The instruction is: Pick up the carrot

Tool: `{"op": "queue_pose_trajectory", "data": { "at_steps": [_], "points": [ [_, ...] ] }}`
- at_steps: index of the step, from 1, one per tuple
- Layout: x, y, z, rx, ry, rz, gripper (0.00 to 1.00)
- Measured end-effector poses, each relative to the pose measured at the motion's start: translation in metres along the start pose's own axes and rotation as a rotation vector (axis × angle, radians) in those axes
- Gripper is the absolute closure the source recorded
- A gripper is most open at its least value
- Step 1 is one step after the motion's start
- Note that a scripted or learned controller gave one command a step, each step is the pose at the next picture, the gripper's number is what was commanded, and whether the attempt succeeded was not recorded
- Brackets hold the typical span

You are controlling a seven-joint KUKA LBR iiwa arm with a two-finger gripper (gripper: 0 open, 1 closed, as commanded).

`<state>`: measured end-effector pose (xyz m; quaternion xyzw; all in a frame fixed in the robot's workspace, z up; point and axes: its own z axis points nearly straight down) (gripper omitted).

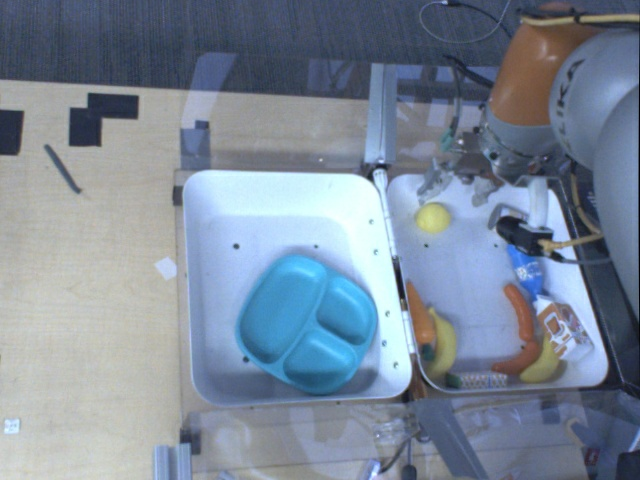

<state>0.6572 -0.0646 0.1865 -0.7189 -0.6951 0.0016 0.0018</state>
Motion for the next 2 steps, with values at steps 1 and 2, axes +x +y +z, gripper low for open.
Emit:
{"op": "queue_pose_trajectory", "data": {
  "at_steps": [1,2],
  "points": [
    [-0.024,-0.066,0.096,-0.004,0.001,0.125,0.0],
    [-0.018,-0.005,0.012,-0.004,0.0,0.003,0.0]
  ]
}}
